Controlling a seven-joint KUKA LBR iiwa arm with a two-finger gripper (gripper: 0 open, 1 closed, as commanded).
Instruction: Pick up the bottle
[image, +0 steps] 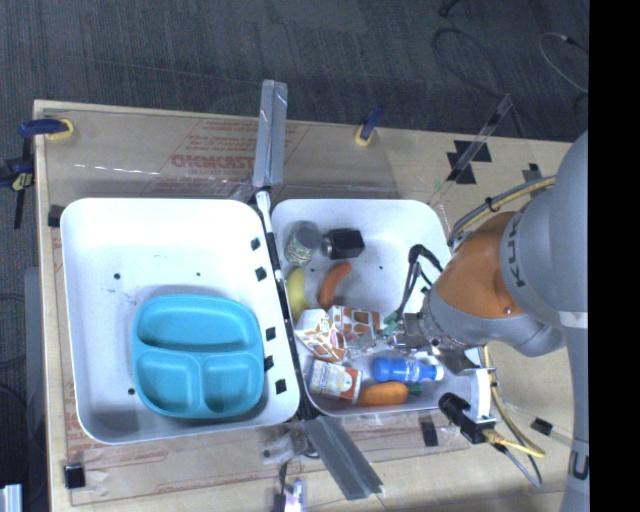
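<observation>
Across your wooden bench (420, 170), 2 shallow white bins (90, 260), dark carpet beyond, clear plastic bottle with blue label (405, 371) lying in right bin, gripper (408, 335) just above it, grasp unreadable.

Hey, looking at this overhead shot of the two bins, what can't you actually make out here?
- End effector: in the camera view the arm's wrist covers it, so its state is unclear.
- Blue bottle: lies beside the end effector; whether they touch cannot be told.
- Carton: its print is too small to read.
- Right bin: its right wall is hidden under the arm.
</observation>
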